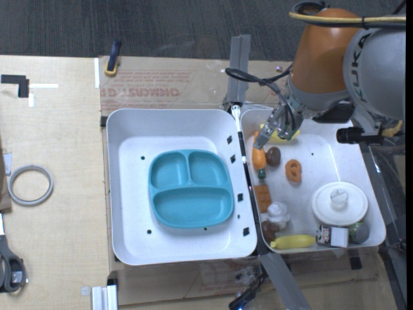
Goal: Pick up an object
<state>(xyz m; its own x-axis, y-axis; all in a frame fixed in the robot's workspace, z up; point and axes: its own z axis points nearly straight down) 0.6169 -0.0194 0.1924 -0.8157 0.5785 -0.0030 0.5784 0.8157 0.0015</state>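
A roll of grey tape (pixel 30 185) lies flat on the wooden bench (pixel 51 237) at the left of the frame. Scissors (pixel 10 270) lie at the lower left edge. A blue-and-yellow tool (pixel 114 58) rests on the brown cardboard sheet (pixel 161 86) near the top centre-left.

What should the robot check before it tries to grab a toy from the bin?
1. Gripper is over the right bin: ok.
2. A toy sits close below it, the orange ball: ok.
3. Something yellow at the gripper, held or not: cannot tell.
4. Neighbours crowd the ball, brown ball beside it: not ok.
5. Bin wall close to the ball, little room: not ok.
6. Blue plate lies in the left bin, out of the way: ok.
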